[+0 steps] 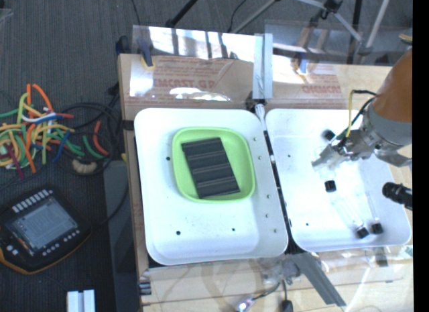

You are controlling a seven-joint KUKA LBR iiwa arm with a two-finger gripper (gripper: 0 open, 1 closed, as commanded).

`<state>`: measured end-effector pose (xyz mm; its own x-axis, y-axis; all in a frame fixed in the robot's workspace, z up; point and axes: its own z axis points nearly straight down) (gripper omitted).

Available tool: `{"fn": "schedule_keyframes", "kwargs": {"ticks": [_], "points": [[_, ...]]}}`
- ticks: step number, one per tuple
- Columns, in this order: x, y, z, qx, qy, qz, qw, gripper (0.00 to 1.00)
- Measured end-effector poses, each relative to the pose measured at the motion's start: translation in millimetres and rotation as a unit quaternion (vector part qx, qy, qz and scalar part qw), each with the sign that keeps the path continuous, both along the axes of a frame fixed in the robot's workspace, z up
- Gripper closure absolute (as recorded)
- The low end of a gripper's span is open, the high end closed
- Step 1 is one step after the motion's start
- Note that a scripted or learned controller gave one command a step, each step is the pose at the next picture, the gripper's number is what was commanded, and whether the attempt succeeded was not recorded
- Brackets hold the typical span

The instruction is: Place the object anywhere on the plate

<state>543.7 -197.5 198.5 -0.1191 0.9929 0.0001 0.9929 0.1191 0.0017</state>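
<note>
The dark ridged object (210, 167) already lies on the green plate (179, 170); your gripper (333, 156) hangs right of it, jaw state unclear. Next: verify, retract.

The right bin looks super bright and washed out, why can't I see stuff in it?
In the camera view, strong light glares off the right bin, bleaching its floor; the gripper looks pale and blurry against it. The green plate and dark object in the left bin stay clear.
</note>
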Motion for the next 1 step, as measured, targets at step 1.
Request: {"fn": "schedule_keyframes", "kwargs": {"ticks": [1], "points": [[0.0, -0.1, 0.0, 0.0000, 0.000, 0.000, 1.0000, 0.00]]}}
